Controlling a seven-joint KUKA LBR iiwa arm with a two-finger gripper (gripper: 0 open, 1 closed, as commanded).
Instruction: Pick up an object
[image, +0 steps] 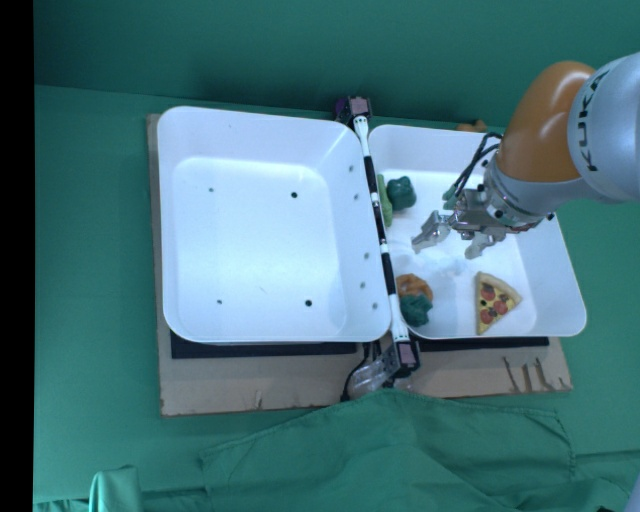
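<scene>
Left bin (200, 150): a shallow white tray on the left of the bench, with a few small dark specks on its floor; no toy lies in it.
Divider (375, 220): a black-and-white bar that runs between the two bins from the far edge to the near edge.
Right bin (550, 290): the second white tray, which holds all the objects and the tool end of the arm.
Green toy (400, 191): a dark green lump beside a lighter green strip, set against the divider wall in the far left part of the right bin.
Orange and green toy (414, 298): an orange piece touching a dark green piece, close to the divider in the near left part of the right bin.
Gripper (452, 232): it hangs over the middle of the right bin; two fingers look spread apart, with white bin floor between them and nothing in their hold.
Pizza slice toy (494, 300): the likeliest target; it lies flat in the near part of the right bin, just nearward of the gripper and apart from it.
Pizza slice axis: the long axis runs near to far, tilted slightly; the crust end lies toward the far right, the narrow tip toward the near edge.
Progress: judged early; no object is lifted, and the approach, closing and lift all remain.
</scene>
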